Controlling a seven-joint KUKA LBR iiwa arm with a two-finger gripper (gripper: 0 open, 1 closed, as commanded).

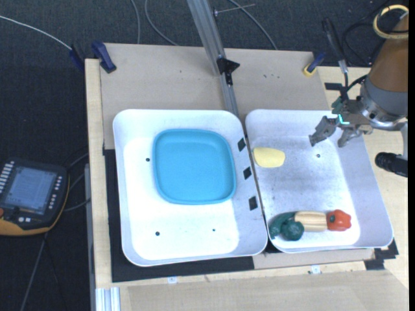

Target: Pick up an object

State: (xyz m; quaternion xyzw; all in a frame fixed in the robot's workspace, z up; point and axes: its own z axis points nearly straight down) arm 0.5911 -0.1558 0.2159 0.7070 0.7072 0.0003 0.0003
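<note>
The arm comes in from the right, and its pincer hangs over the far right part of the right bin, near that bin's far rim. Its two fingers are spread apart, one pointing toward the middle of the bin and the other toward the bin's right wall, with bare white bin floor showing between them. Nothing is held between them.

Taking the right bin as the landmark: a pale yellow lump lies against its left wall, roughly halfway along, well apart from the pincer. Along its near rim lie three things in a row, touching or nearly touching one another: a dark green rounded piece at the left end, a tan stick-shaped piece in the middle, and a red rounded piece at the right end. This row sits well apart from the pincer, on the opposite side of the bin.

Just left of the right bin, touching it along the shared edge, is the left bin, which holds a shallow blue tray in its far half. Both bins rest on the pale wooden worktop. A grey metal post slants up from the worktop just beyond the gap between the bins.
</note>
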